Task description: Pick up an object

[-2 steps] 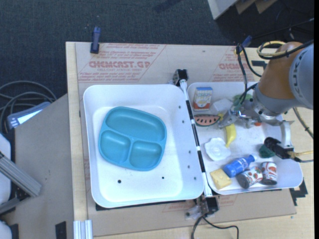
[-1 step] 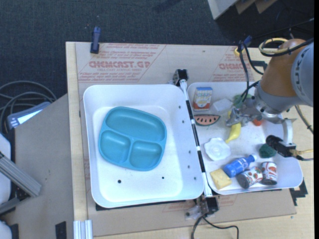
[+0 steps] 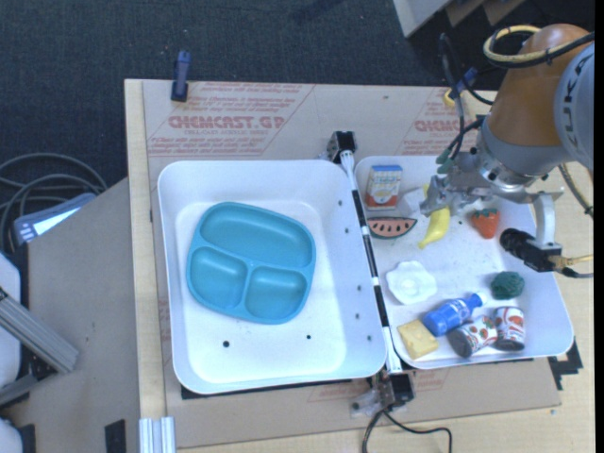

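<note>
While the claw [image 3: 451,194] hovers low in the right bin [image 3: 557,295], upper right of frame, just above the banana [image 3: 435,226], its state cannot be told; descending squarely over the banana, clear of the strawberry [image 3: 486,222], seems best.

We see arm [image 3: 543,74] entering from right, orange band above wrist, bent downward; gripper [image 3: 451,194] low near right bin's far edge.
</note>
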### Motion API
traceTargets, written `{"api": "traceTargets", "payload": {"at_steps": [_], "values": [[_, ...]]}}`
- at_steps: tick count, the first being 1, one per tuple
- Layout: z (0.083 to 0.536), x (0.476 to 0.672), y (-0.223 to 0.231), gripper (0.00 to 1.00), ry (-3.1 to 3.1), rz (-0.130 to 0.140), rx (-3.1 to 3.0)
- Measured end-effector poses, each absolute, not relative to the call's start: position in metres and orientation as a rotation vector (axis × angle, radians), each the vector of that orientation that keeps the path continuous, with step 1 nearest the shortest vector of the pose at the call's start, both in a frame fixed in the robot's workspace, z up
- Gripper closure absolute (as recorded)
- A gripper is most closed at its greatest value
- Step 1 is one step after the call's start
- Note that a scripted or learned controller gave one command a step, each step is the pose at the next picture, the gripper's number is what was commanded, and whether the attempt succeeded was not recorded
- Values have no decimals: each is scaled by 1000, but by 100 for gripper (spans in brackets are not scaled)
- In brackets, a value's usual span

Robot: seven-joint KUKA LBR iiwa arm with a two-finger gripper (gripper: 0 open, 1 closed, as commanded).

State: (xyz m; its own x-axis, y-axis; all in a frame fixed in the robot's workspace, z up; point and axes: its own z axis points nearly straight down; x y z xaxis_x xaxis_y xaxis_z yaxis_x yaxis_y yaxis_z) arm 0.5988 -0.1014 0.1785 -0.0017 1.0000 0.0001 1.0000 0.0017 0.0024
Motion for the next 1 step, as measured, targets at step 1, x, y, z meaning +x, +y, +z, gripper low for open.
{"api": "traceTargets", "payload": {"at_steps": [1], "values": [[221, 567, -54, 100, 2224, 0, 2221]]}}
